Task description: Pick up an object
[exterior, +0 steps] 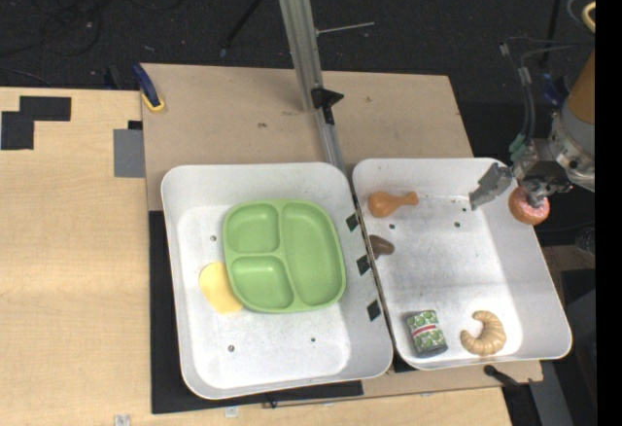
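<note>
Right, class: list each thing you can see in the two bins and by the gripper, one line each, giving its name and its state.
green divided plate: flat in the left bin, compartments bare
yellow item: beside the plate, partly under its edge
orange drumstick toy: lying in the right bin
brown item: lying by the right bin's left wall
green can: lying on its side
croissant: lying flat
red-orange round item: at the gripper, hold unclear
</note>
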You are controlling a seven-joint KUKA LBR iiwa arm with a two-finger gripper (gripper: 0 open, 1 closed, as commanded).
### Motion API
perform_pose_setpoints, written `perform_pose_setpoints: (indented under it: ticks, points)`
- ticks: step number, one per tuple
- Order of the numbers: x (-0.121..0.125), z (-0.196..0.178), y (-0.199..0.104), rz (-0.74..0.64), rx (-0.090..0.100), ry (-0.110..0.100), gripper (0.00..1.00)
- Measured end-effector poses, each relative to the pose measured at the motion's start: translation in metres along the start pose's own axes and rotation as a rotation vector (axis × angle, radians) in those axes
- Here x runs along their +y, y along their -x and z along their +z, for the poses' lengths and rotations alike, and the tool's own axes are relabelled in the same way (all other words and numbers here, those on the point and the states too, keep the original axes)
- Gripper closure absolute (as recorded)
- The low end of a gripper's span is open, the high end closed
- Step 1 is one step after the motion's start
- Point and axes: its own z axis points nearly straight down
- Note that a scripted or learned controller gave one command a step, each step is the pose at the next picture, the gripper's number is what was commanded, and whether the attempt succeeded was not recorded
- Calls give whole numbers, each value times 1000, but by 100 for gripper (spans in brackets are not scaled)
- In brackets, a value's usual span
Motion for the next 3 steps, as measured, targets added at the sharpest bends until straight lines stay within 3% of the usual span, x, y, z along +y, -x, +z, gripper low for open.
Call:
perform_pose_setpoints:
  ticks: [3]
  points:
    - [-12, 157, -10, 1, 2, -6, 0]
